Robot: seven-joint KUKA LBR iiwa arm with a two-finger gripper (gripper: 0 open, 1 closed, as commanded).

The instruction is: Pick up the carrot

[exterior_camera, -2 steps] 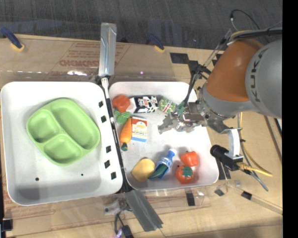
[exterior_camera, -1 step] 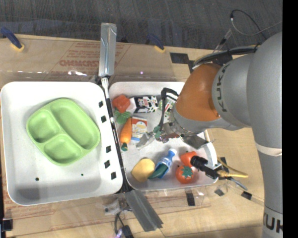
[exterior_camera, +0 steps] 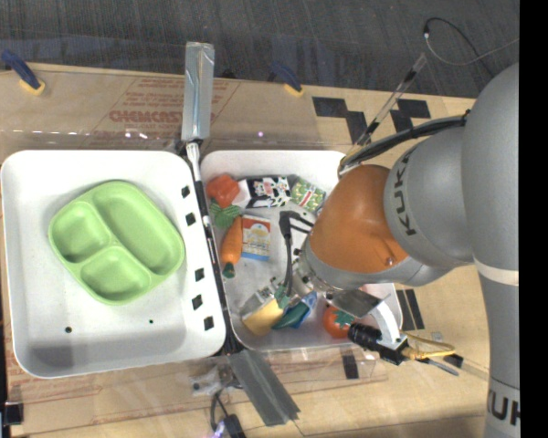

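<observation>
The carrot [exterior_camera: 229,245] is a short orange stick lying lengthwise against the left wall of the right bin [exterior_camera: 256,161], just below a green leafy piece [exterior_camera: 223,214]. My gripper [exterior_camera: 288,292] reaches down into the right bin's lower middle, to the right of the carrot and apart from it. The arm's orange band and grey wrist cover much of the bin. The gripper sits over a yellow piece [exterior_camera: 263,316] and a teal item [exterior_camera: 295,316].
The right bin also holds a red tomato-like toy [exterior_camera: 223,188], a small carton [exterior_camera: 256,237], a cow-print box [exterior_camera: 272,190], a green packet [exterior_camera: 306,195] and a red item [exterior_camera: 336,319]. The left bin [exterior_camera: 36,336] holds a green divided plate [exterior_camera: 117,239].
</observation>
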